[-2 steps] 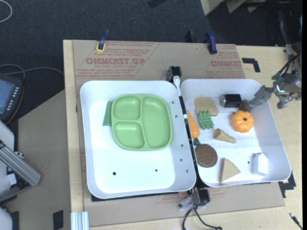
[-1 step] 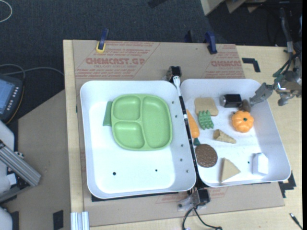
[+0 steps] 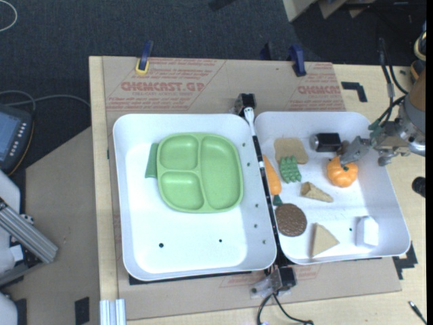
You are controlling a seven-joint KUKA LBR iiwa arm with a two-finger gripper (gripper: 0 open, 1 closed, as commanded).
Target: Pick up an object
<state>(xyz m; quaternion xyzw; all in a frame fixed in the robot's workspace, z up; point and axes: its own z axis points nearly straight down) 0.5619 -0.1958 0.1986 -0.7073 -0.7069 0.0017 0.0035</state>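
Seen from above at a slant, a brown bench carries two shallow white bins side by side. The left bin (image 3: 135, 249) holds a light green divided plate (image 3: 200, 172) with three compartments, lying flat toward the bin's upper middle. The right bin (image 3: 392, 215) holds a scatter of small play-food pieces. Along its left wall lies an orange carrot-like piece (image 3: 271, 175), with a green ridged piece (image 3: 290, 169) just beside it and a tan slice (image 3: 291, 148) above. Below these sit a round brown patty (image 3: 291, 220), a small tan wedge (image 3: 316, 193) and a larger tan wedge (image 3: 323, 240). Near the top middle lies a small black block (image 3: 327, 141). An orange pumpkin-like piece (image 3: 342, 172) sits right of centre, and a white block (image 3: 369, 232) rests near the lower right corner. The gripper (image 3: 352, 153) reaches in from the right, its tip just above the orange pumpkin; whether it is wide, narrow or gripping anything cannot be told.
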